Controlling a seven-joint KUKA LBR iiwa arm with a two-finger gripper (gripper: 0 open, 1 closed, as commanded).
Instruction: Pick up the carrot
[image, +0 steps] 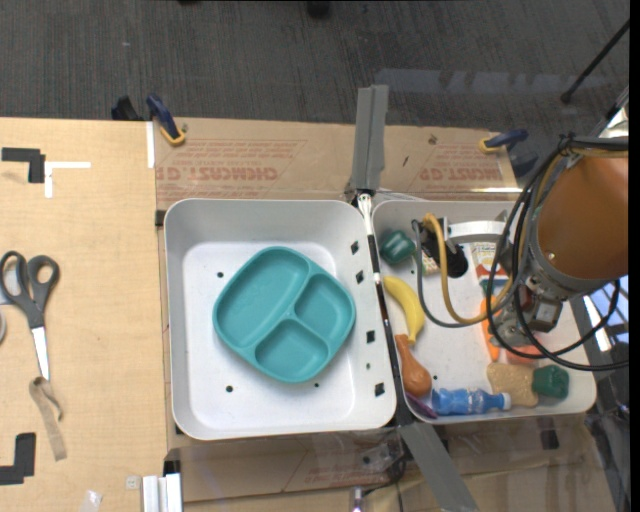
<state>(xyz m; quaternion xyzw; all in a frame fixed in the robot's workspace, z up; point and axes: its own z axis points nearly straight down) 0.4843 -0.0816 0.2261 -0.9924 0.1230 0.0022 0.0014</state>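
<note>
Camera view: hand (512, 330) low in right bin (575, 400) — beside carrot (492, 335) — opening can't tell.

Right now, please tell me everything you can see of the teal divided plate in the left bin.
The teal divided plate looks like matte plastic, with rounded corners and three compartments: one large and two smaller. It lies flat, right side up, turned at an angle to the walls of the left bin, near the middle of the floor. All three compartments hold nothing. It touches only the bin floor.
</note>
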